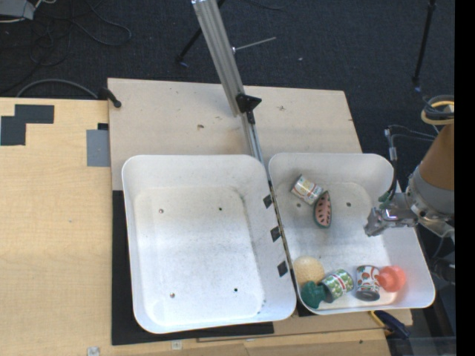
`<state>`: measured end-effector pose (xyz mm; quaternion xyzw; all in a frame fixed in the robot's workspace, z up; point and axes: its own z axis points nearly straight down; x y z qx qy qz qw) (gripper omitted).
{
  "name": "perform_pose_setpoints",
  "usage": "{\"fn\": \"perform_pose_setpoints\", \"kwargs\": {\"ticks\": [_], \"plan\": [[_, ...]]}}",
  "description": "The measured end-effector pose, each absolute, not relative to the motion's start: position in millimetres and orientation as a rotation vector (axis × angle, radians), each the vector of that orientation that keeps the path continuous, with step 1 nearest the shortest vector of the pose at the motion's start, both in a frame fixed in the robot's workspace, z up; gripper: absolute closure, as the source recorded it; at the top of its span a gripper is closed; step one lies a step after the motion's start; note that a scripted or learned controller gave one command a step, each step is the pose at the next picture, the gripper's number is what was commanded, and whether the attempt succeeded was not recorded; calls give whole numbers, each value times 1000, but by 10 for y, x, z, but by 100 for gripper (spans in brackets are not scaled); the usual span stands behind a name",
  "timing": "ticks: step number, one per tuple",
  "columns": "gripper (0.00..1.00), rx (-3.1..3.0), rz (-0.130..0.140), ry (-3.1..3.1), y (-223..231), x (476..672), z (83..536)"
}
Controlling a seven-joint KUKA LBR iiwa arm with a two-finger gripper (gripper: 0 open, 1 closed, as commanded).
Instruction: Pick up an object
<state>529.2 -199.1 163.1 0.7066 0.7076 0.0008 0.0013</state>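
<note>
I see the table (185, 117) carrying two white bins side by side. The left bin (148, 199) has a bare, speckled floor. The right bin (349, 170) holds all the objects, so I judge the pick must happen there. The arm (438, 169) reaches in over the right edge of this bin, and the gripper (377, 221) hovers above bare floor near that edge, not touching any object. I cannot tell if the jaws are released or clenched, they are too small and blurred. A small can (305, 190) and a watermelon slice (322, 212) lie close together near the bin's centre. Along the front edge lie a yellow ball (309, 268), a green toy (313, 294), two more cans (338, 283) and an orange-red piece (392, 277), probably slid together against the wall.
</note>
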Motion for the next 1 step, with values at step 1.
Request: {"fn": "perform_pose_setpoints", "kwargs": {"ticks": [1], "plan": [[100,2217,2,2222,-1982,5377,2090]]}}
